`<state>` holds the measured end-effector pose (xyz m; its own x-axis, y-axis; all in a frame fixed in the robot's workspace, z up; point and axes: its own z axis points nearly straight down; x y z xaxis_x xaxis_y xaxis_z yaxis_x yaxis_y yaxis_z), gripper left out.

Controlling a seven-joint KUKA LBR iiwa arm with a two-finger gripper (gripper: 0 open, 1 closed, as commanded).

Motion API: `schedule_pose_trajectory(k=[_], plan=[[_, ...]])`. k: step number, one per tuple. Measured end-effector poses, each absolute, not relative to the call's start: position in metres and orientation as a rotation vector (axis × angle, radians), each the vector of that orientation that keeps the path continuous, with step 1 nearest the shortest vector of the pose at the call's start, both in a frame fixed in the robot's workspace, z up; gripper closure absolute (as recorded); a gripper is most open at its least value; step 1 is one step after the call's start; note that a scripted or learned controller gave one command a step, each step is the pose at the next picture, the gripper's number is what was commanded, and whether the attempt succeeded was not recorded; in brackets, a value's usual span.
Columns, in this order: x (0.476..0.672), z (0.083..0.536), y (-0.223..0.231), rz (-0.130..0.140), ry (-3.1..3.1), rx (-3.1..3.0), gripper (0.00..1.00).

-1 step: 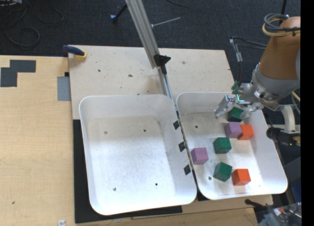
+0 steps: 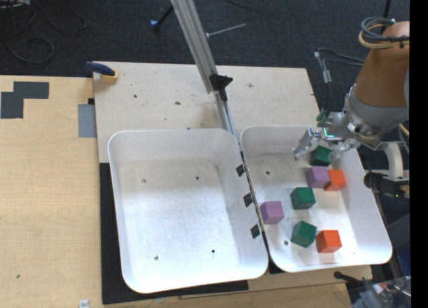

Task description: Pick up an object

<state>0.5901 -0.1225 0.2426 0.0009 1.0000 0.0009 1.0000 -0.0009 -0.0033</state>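
Nearest the viewer, in the right-hand shallow white plastic bin (image 2: 374, 250), an orange cube (image 2: 328, 240) is seen just right of a dark green cube (image 2: 303, 233). Slightly farther, a pale purple cube (image 2: 271, 211) lies near the bin's left wall, with a second green cube (image 2: 302, 198) to its right and apart from it. Farther still, a second purple cube (image 2: 317, 176) is shown touching a second orange cube (image 2: 335, 180) on its right. At the far end of the group, a third green cube (image 2: 322, 156) is partly covered by the two-finger gripper (image 2: 319, 145) of the grey and orange arm (image 2: 380, 86), which is lowered over that cube at the bin's far right. The fingers appear spread apart, one reaching out to the left of the cube; whether the cube is touched cannot be told, and no object is seen clamped between them. The left-hand shallow white plastic bin (image 2: 134, 166) is shown beside the right-hand one, the two divided by a shared edge marked with small black clips (image 2: 247, 199). Beyond the bins, a slanted aluminium rail (image 2: 194, 29) is mounted on the pale wooden bench (image 2: 160, 93).

The task is judged to be at the approach stage: the gripper has been positioned at a candidate, the third green cube, but closing and lifting are left to be done. All seven cubes rest on the bin floor.
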Motion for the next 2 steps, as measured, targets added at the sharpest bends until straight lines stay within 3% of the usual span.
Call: schedule_pose_trajectory(k=[2], plan=[[0.595, 0.126, -0.126, 0.008, -2.213, -2.22, 0.0]])
